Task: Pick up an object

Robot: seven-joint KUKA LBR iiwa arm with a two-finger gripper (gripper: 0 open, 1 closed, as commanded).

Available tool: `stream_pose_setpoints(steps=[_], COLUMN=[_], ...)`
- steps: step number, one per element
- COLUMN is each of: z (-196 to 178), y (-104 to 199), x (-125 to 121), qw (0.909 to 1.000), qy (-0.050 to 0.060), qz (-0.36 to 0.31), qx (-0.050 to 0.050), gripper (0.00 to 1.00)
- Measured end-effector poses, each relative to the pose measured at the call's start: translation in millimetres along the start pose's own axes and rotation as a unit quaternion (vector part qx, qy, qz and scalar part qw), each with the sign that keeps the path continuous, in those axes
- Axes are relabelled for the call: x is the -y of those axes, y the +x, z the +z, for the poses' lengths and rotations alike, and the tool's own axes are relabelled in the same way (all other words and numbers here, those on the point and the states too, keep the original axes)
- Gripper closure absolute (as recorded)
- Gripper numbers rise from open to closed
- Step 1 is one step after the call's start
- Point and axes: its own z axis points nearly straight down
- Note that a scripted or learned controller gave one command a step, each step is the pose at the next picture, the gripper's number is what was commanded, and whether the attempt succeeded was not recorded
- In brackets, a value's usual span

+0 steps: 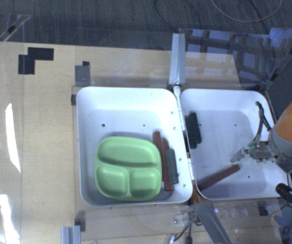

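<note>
The approach is judged under way: the gripper (242, 155) hangs near the right bin's (222, 111) right wall, above the brown stick (218, 177). Its finger state cannot be told. A descent onto the stick is called for.

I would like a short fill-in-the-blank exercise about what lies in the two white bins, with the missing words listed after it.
1. The green divided tray lies in the ____ bin.
2. The black block lies in the ____ bin, close to the divider.
3. The brown stick in the right bin lies ____ the gripper, toward the bin's front edge.
4. The green tray has ____ compartments.

Missing words: left; right; below; three
</note>
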Motion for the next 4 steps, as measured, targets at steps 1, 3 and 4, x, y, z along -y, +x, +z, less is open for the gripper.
stream_pose_setpoints(steps=[1, 3, 4], z=[-1, -96, -12], y=[67, 152, 100], x=[-13, -109, -90], qw=[0.9971, 0.9933, 0.9921], qy=[-0.002, 0.001, -0.005], qz=[-0.076, -0.116, -0.125], qx=[-0.001, -0.002, 0.000], gripper=[0.00, 0.00, 0.00])
